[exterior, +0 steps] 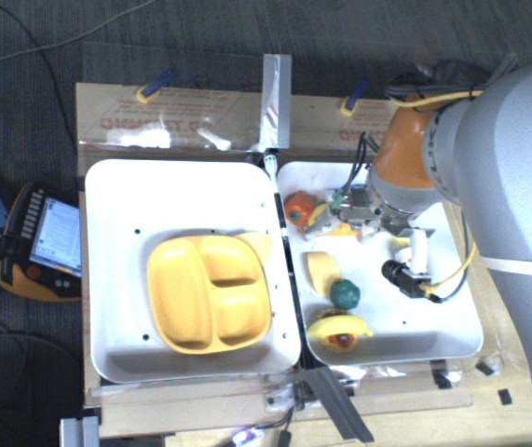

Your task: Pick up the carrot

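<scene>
The carrot (314, 214) sits near the top-left corner of the right bin (452, 343), just beside a red tomato-like thing (296, 207). The tool (345, 214) is right over it; can't tell its state. I'd drop straight down and avoid catching the tomato-like thing or the bin's wall.

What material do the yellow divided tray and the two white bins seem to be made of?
The yellow tray looks like moulded plastic with a smooth, slightly matte finish: its colour is even and its three compartments have rounded edges. The left bin and right bin also look like plastic, smooth and a little glossy, with rounded corners; thin painted metal cannot be ruled out.
</scene>
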`<state>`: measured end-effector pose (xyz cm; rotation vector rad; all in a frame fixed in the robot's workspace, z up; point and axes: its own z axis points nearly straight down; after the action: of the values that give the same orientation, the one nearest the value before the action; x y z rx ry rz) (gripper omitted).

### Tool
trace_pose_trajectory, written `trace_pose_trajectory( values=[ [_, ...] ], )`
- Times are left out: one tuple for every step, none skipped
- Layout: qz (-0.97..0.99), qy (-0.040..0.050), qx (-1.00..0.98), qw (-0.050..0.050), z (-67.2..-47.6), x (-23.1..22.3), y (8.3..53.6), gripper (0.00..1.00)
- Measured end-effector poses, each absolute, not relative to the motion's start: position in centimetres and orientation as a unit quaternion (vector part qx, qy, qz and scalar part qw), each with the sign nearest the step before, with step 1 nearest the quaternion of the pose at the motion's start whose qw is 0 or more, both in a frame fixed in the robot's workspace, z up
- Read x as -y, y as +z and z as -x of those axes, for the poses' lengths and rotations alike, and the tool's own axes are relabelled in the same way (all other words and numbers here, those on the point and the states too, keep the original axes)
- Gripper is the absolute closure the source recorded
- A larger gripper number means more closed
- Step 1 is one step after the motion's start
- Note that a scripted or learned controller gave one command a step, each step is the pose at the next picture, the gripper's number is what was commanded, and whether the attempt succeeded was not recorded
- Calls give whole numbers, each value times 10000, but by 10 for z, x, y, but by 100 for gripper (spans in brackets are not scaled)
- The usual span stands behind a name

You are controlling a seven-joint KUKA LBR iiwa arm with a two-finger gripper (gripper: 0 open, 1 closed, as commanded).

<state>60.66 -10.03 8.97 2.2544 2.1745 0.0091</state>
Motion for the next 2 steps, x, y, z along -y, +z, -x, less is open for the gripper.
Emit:
trace_pose_trajectory(
  values=[
    [-6610, -130, -7499, -231, -648, 145, 86, 0],
    [-6927, -115, -7211, -121, -660, 178, 113, 0]
  ],
)
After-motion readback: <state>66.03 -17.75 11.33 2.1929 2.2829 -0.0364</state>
